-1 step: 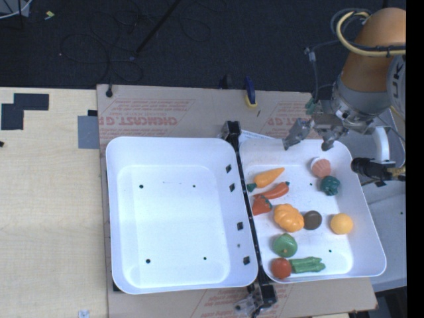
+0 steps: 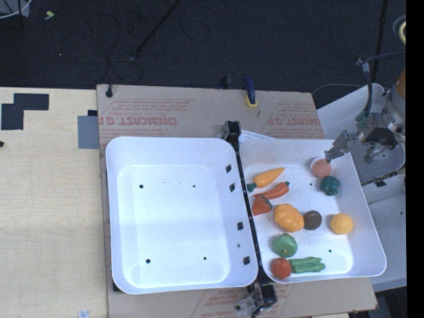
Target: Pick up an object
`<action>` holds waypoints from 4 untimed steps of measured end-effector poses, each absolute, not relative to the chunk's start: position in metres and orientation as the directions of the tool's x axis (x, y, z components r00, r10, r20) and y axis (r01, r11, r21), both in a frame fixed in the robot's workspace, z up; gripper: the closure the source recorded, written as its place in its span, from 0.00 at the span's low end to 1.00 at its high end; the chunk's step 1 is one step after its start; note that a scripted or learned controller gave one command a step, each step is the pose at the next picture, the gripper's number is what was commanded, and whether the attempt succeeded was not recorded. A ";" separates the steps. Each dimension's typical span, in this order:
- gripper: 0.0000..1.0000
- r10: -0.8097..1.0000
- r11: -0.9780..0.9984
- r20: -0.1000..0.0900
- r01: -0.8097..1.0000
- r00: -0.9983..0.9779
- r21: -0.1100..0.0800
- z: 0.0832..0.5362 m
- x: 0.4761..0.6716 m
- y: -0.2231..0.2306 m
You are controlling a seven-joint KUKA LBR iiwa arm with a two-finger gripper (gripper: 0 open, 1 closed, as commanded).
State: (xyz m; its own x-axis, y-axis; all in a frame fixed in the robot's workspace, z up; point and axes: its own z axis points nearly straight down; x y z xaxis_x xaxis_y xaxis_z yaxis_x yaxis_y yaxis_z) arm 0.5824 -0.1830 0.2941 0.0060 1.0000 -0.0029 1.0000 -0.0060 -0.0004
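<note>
the pink round toy (image 2: 320, 167) lay near the far edge of the right bin (image 2: 368, 240), too round to show a long axis, with the gripper (image 2: 334, 150) just beside it, its fingers too blurred to tell spread from closed. a dark green piece (image 2: 330, 185) sat just beside the pink toy, toward the near edge. nearer the divider, an orange carrot (image 2: 269, 176) and a red pepper (image 2: 276, 191) lay slantwise, tips toward the far right corner. a yellow pepper (image 2: 288, 217), a brown ball (image 2: 312, 219) and an orange ball (image 2: 341, 224) crossed the middle. a green apple (image 2: 285, 245), a tomato (image 2: 281, 267) and a green cucumber (image 2: 307, 265) lined the near edge. the left bin (image 2: 126, 211) sat alongside.
</note>
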 end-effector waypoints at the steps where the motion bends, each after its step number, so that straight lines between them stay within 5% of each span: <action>1: 1.00 1.000 -0.002 0.001 1.000 0.002 -0.004 0.301 0.584 -0.181; 2: 1.00 1.000 0.000 0.005 1.000 0.000 -0.018 0.134 0.607 -0.196; 3: 1.00 1.000 0.003 0.008 1.000 -0.003 -0.003 0.086 0.614 -0.208; 4: 1.00 1.000 0.002 -0.006 1.000 -0.002 0.018 0.250 0.648 -0.215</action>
State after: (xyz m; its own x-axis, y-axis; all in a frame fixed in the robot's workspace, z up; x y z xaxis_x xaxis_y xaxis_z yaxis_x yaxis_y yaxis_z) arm 0.6478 -0.2149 0.2496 -0.0020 1.0000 -0.0065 0.9998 0.0021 0.0182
